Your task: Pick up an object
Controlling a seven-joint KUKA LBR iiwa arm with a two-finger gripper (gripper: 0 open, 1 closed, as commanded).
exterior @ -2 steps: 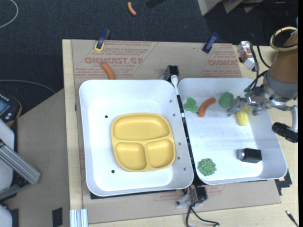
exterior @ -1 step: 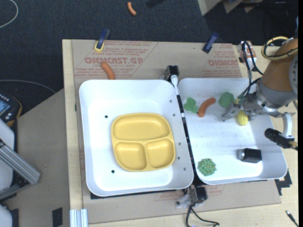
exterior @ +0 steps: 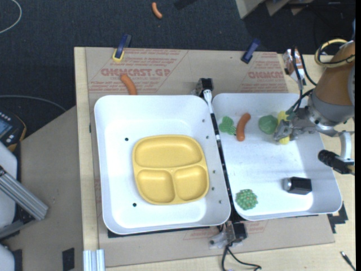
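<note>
- The tool (exterior: 282, 133) is low in the right bin (exterior: 316, 208), touching a small yellow piece (exterior: 282, 139) beside a green toy (exterior: 267, 123).
- Whether its jaws are apart or together, I cannot tell.
- Nothing looks lifted yet; the pick seems still to be done.
- The yellow piece is small, bright and mostly hidden.

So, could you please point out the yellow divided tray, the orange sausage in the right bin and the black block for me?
yellow divided tray (exterior: 169, 151): camera view, floor of its large top compartment.
orange sausage (exterior: 242, 127): camera view, middle of its length.
black block (exterior: 298, 185): camera view, centre of its top face.
</note>
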